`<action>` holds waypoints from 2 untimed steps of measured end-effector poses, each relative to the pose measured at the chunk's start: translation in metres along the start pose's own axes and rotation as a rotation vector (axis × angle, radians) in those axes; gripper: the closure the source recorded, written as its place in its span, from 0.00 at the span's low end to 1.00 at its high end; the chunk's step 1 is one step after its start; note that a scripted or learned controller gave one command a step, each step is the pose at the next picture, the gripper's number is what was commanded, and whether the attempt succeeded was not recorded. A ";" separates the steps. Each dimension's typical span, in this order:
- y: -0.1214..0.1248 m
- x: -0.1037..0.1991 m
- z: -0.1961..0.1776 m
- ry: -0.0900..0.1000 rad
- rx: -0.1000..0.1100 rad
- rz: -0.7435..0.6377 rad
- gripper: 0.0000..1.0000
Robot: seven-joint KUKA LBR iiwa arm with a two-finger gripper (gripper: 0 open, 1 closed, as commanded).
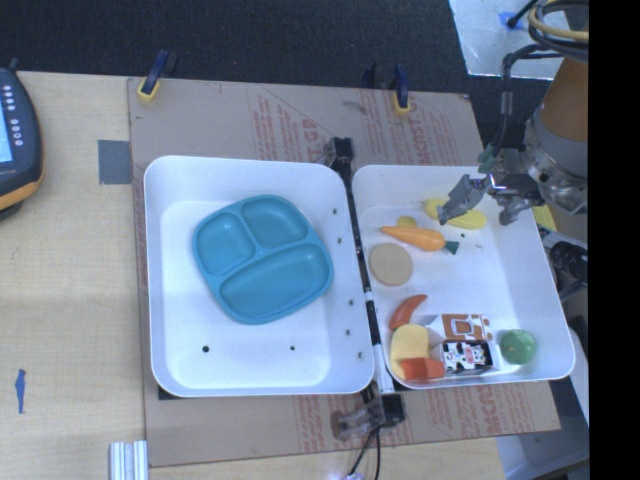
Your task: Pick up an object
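The gripper (484, 204) is hovering at the right bin's (530, 278) far edge, its 2 fingers spread apart above a yellow toy (462, 216). Beside it is lying the carrot (413, 236), probably light, stiff and slippery plastic; gripping across its narrow middle is looking safest.

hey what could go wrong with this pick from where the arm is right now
1. The pincer hangs over the yellow piece, which lies close to the carrot; closing there could nudge or catch both.
2. That piece lies low and flat in the right bin, so the fingers might slide off it.
3. The toys at the bin's near edge, the small box and green ball, are packed tight, a harder target later.
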State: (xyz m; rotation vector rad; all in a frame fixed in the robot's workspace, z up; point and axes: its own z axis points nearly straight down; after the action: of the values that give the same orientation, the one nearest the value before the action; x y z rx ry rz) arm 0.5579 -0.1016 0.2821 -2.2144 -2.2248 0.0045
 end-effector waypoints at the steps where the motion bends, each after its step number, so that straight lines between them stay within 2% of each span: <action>1: 0.016 -0.033 0.094 -0.001 0.002 0.001 0.00; 2: 0.088 -0.036 0.191 -0.002 -0.006 -0.005 0.00</action>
State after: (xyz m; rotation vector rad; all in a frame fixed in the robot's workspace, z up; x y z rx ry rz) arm 0.6456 -0.1372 0.0905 -2.2134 -2.2340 0.0008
